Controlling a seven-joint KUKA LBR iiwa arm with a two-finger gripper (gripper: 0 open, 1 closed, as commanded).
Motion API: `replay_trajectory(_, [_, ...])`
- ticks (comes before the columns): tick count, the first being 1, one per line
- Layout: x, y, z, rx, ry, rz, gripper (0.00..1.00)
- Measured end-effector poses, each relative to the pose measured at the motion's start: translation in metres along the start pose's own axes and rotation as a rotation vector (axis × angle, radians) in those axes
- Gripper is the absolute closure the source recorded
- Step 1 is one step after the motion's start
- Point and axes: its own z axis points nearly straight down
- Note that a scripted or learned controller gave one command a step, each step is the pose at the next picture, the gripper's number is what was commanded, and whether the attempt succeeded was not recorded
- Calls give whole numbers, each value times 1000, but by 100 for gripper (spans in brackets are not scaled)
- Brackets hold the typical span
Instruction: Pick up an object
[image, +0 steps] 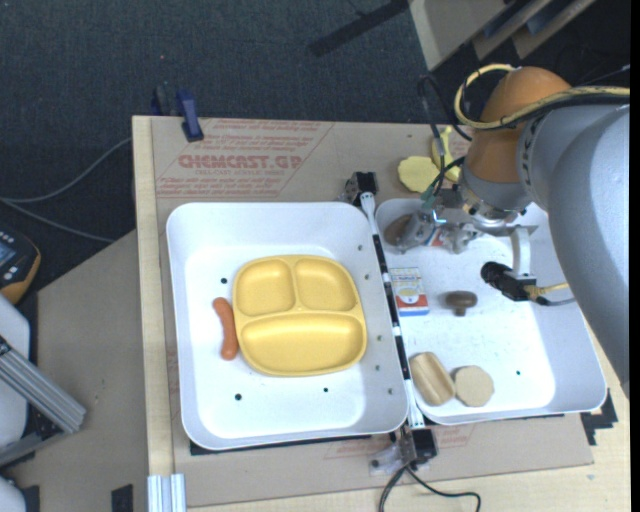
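Down by the far left corner of the right bin (560, 385) we see the gripper (437, 228), hanging over a brown lump (402, 230); whether it is clenched or released we cannot tell. Nearer us in that bin lie a small carton (408, 292), a dark mushroom shape (460, 300), a bread slice (432, 378) and a round biscuit (474, 385). Beside this bin, the left bin (195, 330) carries a yellow divided plate (298, 314) and a sausage (226, 328).

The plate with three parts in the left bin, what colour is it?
Yellow. The plate shows clearly in the camera view, with an orange sausage beside it.
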Motion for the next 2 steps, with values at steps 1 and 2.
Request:
replay_trajectory(1, [-61,0,0,-5,3,5,0])
replay_trajectory(2, [-72,-87,0,-5,4,4,0])
